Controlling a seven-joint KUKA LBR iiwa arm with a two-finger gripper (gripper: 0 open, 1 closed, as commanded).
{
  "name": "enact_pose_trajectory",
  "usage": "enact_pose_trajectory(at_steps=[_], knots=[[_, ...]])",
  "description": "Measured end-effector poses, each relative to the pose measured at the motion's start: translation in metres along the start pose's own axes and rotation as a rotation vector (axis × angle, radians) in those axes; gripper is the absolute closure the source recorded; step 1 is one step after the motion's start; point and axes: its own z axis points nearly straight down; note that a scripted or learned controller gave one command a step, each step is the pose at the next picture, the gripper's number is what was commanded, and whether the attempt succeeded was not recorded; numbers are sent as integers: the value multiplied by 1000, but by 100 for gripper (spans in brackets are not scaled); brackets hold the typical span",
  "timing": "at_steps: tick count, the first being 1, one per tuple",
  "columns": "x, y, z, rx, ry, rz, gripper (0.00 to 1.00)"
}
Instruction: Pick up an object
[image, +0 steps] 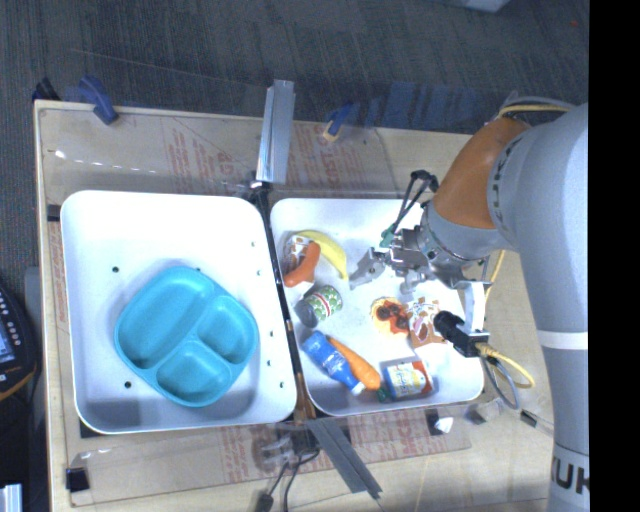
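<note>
Leftward in the right bin (300, 215) lie the banana (326, 250) and green can (322, 302); my gripper (400, 262) hovers just right of them, jaws spread and holding nothing, above the red toy (392, 314).

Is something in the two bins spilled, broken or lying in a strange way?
Nothing looks spilled or broken. The blue divided tray lies flat in the left bin. In the right bin, the banana, green can, blue bottle and carrot lie loosely on their sides, as a mixed pile would.
</note>
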Motion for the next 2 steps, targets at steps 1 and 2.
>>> enact_pose_trajectory(at_steps=[1, 2], knots=[[35, 53, 46, -2, 1, -85, 0], [37, 66, 56, -4, 1, 142, 0]])
